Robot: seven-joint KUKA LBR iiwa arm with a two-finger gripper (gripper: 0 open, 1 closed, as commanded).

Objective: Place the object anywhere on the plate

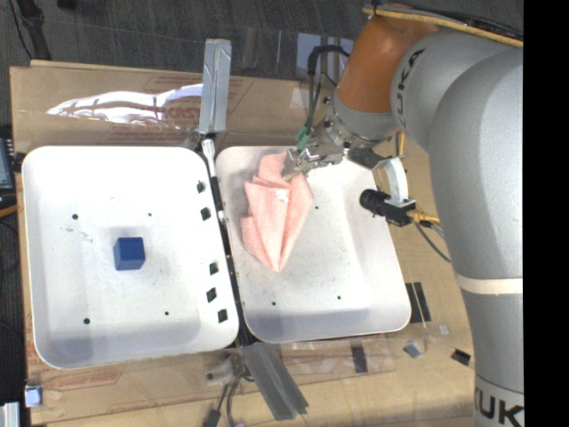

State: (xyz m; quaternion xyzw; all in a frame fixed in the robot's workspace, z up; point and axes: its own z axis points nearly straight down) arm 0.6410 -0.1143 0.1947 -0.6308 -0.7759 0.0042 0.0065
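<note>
A pink folded cloth (276, 216) is in the right bin (356, 301), in its upper left part. It stretches from a narrow tip near the bin's middle up to a wider end at the back. My gripper (299, 161) is at that upper end, near the bin's back wall, and its fingers pinch the cloth's top edge. The cloth looks drawn up toward the fingers and drapes down from them. A small blue cube (130, 253) rests on the floor of the left bin (53, 327), far from the gripper.
The grey arm with its orange band (378, 60) fills the right side and reaches over the right bin's back right corner. A black cable fitting (384, 205) sticks out below the wrist. A ridge with black clips (216, 238) joins the two bins.
</note>
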